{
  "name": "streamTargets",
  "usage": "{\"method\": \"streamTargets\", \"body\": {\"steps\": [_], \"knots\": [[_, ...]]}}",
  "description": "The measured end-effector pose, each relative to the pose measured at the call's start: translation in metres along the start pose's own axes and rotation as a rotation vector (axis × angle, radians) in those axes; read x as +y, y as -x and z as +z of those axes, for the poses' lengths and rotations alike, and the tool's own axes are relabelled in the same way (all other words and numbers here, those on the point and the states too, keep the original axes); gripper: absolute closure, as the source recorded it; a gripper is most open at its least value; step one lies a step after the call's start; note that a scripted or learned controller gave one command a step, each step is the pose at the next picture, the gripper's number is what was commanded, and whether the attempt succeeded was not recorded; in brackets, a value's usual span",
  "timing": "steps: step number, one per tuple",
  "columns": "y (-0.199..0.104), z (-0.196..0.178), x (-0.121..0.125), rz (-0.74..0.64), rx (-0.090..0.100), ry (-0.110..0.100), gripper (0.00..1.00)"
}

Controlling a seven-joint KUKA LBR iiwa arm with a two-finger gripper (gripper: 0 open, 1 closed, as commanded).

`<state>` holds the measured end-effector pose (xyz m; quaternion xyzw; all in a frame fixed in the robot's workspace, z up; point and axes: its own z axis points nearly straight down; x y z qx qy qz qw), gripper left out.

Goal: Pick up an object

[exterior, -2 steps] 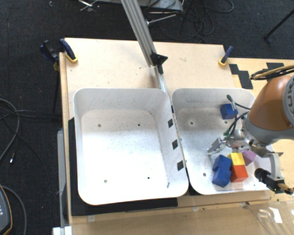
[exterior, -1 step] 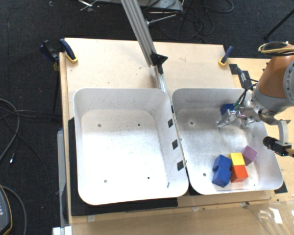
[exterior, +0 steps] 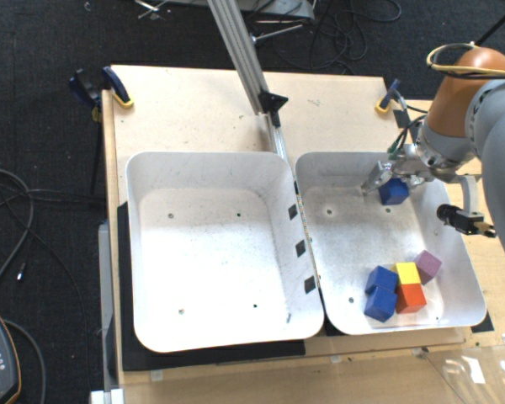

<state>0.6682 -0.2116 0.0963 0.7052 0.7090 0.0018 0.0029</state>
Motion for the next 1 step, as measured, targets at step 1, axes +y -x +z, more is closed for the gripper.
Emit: {"method": "streamTargets", "body": {"steps": [1], "knots": [[0.0011,-0.0105,-0.0014,0.000,-0.002,-0.002,1.00]]}}
